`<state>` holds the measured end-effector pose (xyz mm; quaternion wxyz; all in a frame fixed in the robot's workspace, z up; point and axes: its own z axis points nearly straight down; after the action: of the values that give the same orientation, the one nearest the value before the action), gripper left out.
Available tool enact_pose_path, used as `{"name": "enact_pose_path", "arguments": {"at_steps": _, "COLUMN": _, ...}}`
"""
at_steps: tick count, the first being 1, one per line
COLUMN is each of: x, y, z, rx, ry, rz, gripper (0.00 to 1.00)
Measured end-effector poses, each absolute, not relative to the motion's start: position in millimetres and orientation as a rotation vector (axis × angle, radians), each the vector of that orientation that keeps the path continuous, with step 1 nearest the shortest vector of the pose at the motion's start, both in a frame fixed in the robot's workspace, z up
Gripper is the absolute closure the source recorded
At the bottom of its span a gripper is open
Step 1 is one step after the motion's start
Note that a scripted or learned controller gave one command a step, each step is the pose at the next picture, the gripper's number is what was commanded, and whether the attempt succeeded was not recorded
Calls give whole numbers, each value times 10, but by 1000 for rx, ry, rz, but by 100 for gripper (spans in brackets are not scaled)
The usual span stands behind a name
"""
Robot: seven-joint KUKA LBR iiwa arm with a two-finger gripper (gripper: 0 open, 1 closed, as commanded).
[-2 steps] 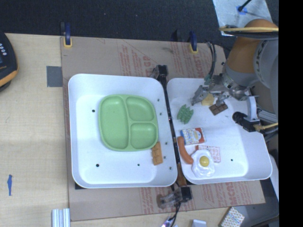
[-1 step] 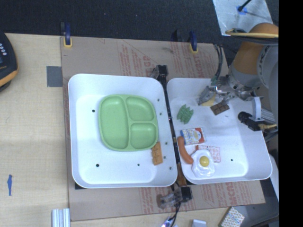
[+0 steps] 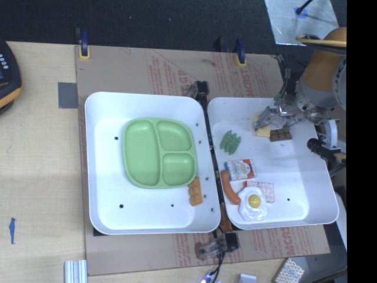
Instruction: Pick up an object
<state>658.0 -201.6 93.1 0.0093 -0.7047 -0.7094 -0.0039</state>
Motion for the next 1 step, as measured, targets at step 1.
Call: {"name": "enact_pose_path", "arguments": {"at_steps": 1, "x": 5967, "y": -1137, "z": 1067, "rx": -2203, "ry": -2227, "rz": 4, "gripper": 0}}
